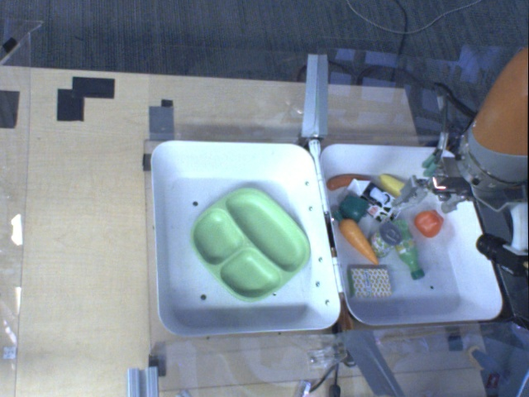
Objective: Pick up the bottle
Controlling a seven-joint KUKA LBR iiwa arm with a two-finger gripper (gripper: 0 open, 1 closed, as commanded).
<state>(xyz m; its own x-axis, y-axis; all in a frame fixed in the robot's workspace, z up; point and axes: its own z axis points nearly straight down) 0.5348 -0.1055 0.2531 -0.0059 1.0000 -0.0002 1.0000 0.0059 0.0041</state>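
I see the bottle [408, 259], green and lying flat among toys, just below-left of my hand [436, 184]; whether the hand is wide or narrow I cannot tell. It looks light, stiff, slippery: take it across the body.

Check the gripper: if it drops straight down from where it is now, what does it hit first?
Probably the orange tomato-like toy, which lies just below the gripper in the right bin. The green bottle lies further left. Depth is unclear from this slanted view.

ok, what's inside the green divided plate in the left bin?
Nothing visible: all three compartments of the light green divided plastic plate look bare. It covers the shallow white left bin's floor underneath.
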